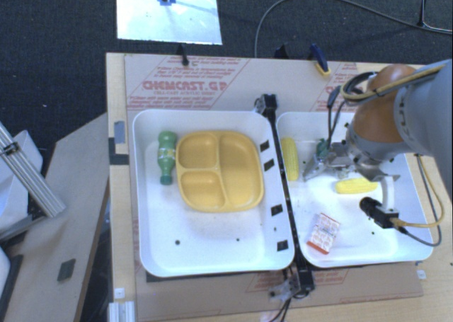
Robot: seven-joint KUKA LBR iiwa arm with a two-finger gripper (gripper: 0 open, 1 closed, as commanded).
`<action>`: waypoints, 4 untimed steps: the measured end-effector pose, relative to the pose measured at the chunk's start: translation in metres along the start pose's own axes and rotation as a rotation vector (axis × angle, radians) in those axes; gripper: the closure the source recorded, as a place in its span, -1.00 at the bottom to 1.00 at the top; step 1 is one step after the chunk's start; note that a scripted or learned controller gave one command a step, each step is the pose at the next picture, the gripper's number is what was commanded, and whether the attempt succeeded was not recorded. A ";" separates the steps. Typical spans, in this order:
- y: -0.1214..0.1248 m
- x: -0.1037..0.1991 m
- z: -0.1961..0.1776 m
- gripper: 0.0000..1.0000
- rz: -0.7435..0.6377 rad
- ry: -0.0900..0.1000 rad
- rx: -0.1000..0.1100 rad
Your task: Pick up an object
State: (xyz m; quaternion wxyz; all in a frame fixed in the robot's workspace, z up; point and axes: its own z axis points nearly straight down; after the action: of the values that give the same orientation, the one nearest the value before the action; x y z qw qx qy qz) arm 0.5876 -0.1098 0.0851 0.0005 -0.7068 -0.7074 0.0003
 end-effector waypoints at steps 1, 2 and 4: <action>0.001 0.000 -0.013 1.00 0.001 -0.001 -0.003; 0.001 -0.001 -0.077 1.00 -0.003 -0.001 -0.007; 0.014 0.000 -0.183 1.00 -0.004 -0.002 -0.008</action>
State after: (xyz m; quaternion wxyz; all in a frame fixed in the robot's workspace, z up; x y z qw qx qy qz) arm 0.6019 -0.1099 0.2678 -0.0030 -0.7053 -0.7089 -0.0021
